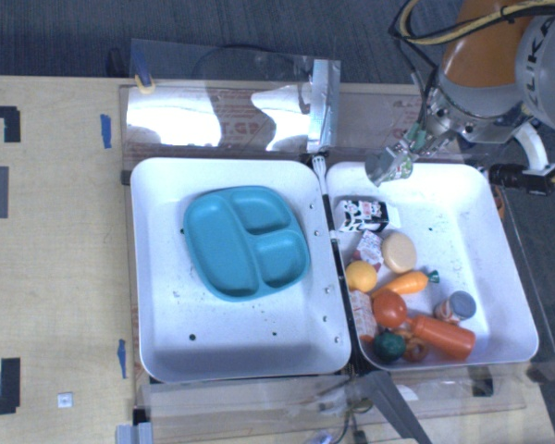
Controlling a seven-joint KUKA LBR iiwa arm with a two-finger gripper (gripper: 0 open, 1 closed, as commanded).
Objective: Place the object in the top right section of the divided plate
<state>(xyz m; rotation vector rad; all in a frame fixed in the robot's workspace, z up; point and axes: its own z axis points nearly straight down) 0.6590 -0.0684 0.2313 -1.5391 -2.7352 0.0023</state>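
Blue plastic forms the divided plate [247, 241], which is seated in the middle of the left bin [157, 340]. Three sections are moulded into the plate: one long section along its left side and two smaller sections on its right side, one toward the far edge and one toward the near edge. Nothing is seen resting in the sections.

The right bin [513, 276] is positioned directly beside the left bin. Its contents are grouped against its left wall and near edge. A small black-and-white carton [363, 215] is located nearest the far edge. Below it are found a yellow lemon [361, 275], a pale round item [399, 252], a carrot [406, 283], a red tomato [389, 309], a long red-orange item [441, 336] and a small grey disc [461, 303].

The gripper [389, 166] is suspended above the far left corner of the right bin, apart from the objects. Whether its fingers are parted or closed cannot be determined, and no object is visible between them.
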